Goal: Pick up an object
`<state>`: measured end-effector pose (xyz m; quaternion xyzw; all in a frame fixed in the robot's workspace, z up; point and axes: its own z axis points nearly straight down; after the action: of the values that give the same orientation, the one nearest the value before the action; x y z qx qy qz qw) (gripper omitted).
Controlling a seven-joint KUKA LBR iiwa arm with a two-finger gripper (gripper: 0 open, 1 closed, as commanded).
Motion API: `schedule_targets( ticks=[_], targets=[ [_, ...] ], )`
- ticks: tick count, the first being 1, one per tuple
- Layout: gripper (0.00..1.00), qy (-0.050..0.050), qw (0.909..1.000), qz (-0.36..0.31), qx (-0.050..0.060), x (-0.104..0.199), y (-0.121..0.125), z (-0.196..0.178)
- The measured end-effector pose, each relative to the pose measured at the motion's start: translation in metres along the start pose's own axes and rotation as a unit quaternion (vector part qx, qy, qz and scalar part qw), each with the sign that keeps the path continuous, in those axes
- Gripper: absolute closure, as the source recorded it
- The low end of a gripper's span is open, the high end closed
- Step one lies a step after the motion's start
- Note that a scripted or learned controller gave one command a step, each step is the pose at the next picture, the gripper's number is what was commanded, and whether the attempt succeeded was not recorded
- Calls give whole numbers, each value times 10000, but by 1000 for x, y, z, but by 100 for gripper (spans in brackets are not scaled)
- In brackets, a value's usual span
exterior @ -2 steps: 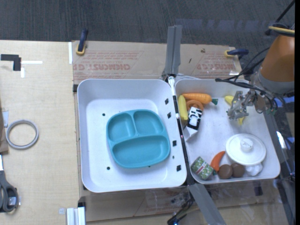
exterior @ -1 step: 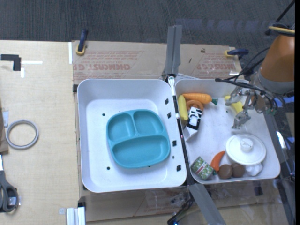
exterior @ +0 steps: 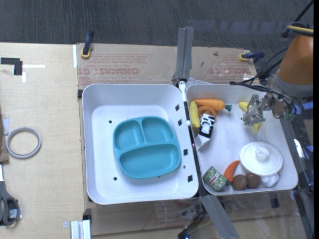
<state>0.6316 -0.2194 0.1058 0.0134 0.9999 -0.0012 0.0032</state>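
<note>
My gripper (exterior: 254, 114) hangs over the far right part of the right bin (exterior: 225, 142). A small yellow object (exterior: 243, 105) pokes out on both sides of it, partly hidden beneath the metal. Elsewhere in this bin lie an orange carrot (exterior: 209, 104), a yellow banana-like piece (exterior: 194, 114), a black and white item (exterior: 206, 124), a white lidded bowl (exterior: 261, 158), a green packet (exterior: 215, 179), a small carrot (exterior: 231, 170) and two brown round items (exterior: 240, 181). The left bin (exterior: 97, 133) holds a blue divided plate (exterior: 147, 147).
A grey divider bar (exterior: 184, 54) runs between the bins at the back. On the wooden bench to the left lie a tape roll (exterior: 22, 142) and scissors (exterior: 9, 210). Clamps (exterior: 87, 44) sit on the cardboard behind the bins.
</note>
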Motion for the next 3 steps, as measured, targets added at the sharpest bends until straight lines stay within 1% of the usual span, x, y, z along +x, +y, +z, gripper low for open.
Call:
schedule_targets(
  ticks=[1, 2, 3],
  targets=[
    [0, 1, 10000, 1, -2, 0, 0, 0],
    [0, 17, 9999, 142, -10, -14, -2, 15],
    [100, 3, 9999, 130, 0, -15, -2, 7]
  ],
)
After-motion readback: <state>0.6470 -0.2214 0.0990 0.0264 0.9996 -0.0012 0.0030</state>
